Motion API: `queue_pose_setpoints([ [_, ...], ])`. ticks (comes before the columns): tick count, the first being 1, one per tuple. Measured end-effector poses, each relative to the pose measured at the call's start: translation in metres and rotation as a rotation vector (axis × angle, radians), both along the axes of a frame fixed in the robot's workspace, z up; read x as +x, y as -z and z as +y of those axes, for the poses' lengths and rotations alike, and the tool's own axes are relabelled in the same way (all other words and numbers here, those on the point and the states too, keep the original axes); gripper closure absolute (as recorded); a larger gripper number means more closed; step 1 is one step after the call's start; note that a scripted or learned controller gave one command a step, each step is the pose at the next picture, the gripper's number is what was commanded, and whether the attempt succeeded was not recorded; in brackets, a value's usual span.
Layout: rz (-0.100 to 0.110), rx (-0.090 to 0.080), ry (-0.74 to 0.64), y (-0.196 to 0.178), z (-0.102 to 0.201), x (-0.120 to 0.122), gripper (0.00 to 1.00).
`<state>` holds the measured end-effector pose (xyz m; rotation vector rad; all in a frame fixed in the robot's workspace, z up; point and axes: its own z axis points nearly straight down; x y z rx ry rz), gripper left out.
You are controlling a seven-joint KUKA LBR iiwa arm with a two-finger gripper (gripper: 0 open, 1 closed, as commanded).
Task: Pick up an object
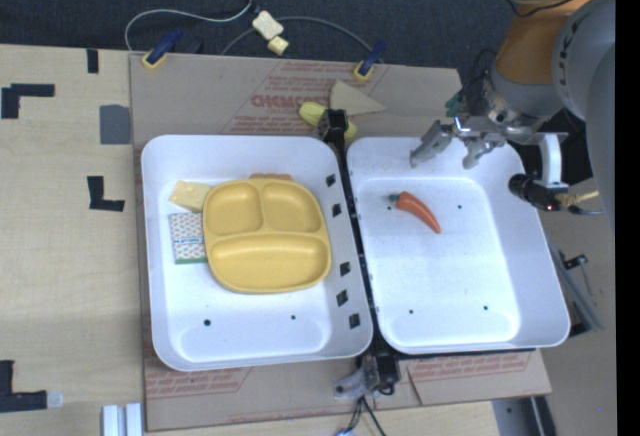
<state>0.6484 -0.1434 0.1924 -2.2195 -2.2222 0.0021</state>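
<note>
An orange toy carrot (418,210) with a green top lies in the upper left part of the right bin (455,329). My gripper (447,152) hangs over the back rim of that bin, up and to the right of the carrot. Its two fingers are spread apart with nothing between them. The left bin (250,329) holds a yellow sectioned plate (265,234), with a pale yellow piece (187,194) and a small patterned packet (186,236) at its left side.
Black clips line the divider between the bins (345,224). A yellow clamp and card scrap (335,109) sit behind the bins on the cardboard sheet. A cable with a white plug (268,28) runs across the back. My arm's body stands at the right.
</note>
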Motion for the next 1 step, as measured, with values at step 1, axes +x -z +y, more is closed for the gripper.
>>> queue_pose_setpoints([
  [1,-0.001,-0.002,-0.003,0.1125,0.0444,-0.0136,0.0],
])
